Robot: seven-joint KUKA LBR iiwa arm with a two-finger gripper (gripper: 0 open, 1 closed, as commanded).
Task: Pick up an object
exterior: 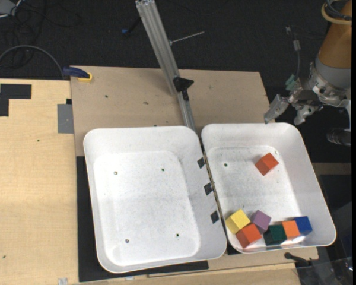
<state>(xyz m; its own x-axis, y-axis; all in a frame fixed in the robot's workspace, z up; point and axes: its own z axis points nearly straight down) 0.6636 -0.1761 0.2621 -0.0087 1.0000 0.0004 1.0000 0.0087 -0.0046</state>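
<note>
An orange-red block (266,163) lies alone in the upper middle of the right bin (308,159). Along that bin's near edge sits a cluster of blocks: yellow (238,219), purple (261,219), red (248,235), dark green (275,234), orange (291,228) and blue (303,224). My gripper (288,108) hangs above the right bin's far rim, up and to the right of the orange-red block. Its two fingers are spread apart with nothing between them.
The left bin (143,195) stands beside the right one, joined by black clips. A slanted aluminium rail (165,55) rises behind the bins. A wooden bench surface (24,159) lies to the left, with a blue-and-yellow clamp (77,73) at its far edge.
</note>
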